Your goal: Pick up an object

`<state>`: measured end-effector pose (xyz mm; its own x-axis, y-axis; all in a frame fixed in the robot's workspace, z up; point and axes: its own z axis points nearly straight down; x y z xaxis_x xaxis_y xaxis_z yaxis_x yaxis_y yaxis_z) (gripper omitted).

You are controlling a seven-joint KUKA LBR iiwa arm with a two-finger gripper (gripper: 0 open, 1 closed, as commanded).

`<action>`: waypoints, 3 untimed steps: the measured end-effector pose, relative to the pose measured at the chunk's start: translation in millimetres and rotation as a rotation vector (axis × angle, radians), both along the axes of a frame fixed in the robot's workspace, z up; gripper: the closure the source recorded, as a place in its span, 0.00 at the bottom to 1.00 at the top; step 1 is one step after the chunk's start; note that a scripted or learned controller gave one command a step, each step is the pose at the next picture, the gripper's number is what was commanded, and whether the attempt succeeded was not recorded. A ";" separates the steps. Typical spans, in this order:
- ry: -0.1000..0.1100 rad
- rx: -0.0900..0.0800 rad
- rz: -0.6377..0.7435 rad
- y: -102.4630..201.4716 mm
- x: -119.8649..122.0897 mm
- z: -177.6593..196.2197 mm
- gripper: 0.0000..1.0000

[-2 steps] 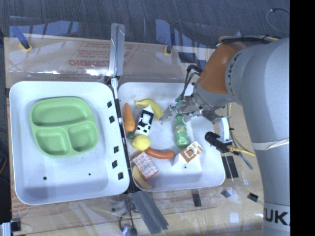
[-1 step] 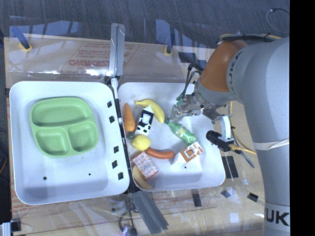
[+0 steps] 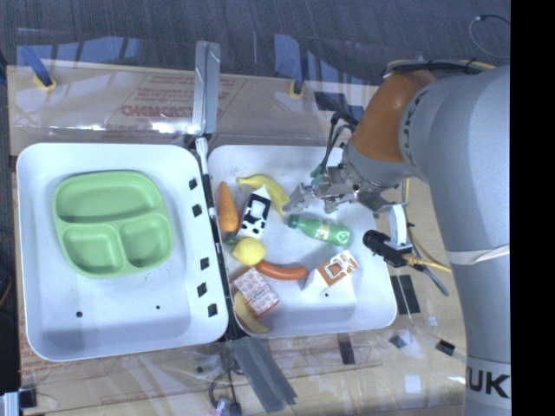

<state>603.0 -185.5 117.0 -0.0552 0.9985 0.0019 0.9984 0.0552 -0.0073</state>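
From where I stand, the pick has not happened yet: nothing is lifted, and every item lies on the floor of the right-hand shallow white bin (image 3: 373, 310). The grey arm with the orange band (image 3: 434, 137) reaches in from the right of the frame, and its end effector (image 3: 323, 191) hangs low over the upper middle of that bin, just above the small green plastic bottle (image 3: 319, 229). The metal parts there blur together, so I cannot tell how it is set or whether it touches anything. By its place, the bottle seems the likeliest target; it lies on its side, slanting down to the right, with a white cap end and a pale label. Close by to the left are a yellow banana (image 3: 264, 185), a black-and-white carton (image 3: 254, 216), an orange carrot (image 3: 227, 208) along the bin's left wall, a yellow lemon (image 3: 249, 250), a red-orange sausage (image 3: 281, 270), a red-and-white patterned box (image 3: 257, 290) and a white box with orange print (image 3: 336, 268). The left-hand white bin (image 3: 35, 319) holds a light green divided tray (image 3: 113, 222), untouched. What remains, I judge, is the descent, the closing and the lift.
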 end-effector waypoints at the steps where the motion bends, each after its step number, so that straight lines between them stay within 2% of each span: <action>1: -0.026 -0.008 -0.031 40.9 31.9 -15.4 0.00; 2: -0.006 -0.003 -0.025 43.3 27.6 -16.5 1.00; 3: -0.003 -0.002 -0.066 107.9 43.6 114.0 1.00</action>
